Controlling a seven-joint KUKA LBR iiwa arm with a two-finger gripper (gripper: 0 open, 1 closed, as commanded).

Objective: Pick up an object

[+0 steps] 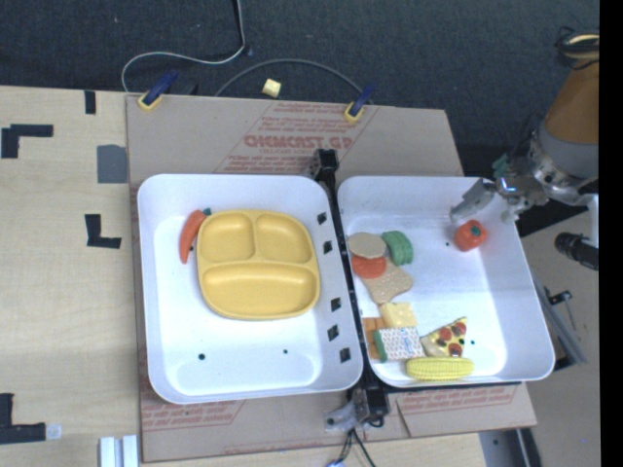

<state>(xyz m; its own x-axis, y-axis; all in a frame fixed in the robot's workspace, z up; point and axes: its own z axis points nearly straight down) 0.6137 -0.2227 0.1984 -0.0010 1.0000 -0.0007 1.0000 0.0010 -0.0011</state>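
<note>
While my pincer (484,202) hangs over the right bin (506,300) on the counter, I cannot tell whether it is spread or pressed together. A small red tomato-like toy (470,234) lies just below it, near the bin's upper wall and well apart from the food pile (409,319). Coming straight down, centred on the toy and clear of the wall, looks the soundest grasp.

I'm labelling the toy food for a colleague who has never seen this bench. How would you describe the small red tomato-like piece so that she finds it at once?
Start at the right-hand white bin. Look to its upper right part, just below the claw. There the small red tomato with a green top lies alone on bare white floor, apart from the cluster of food along the bin's left and lower sides.
</note>
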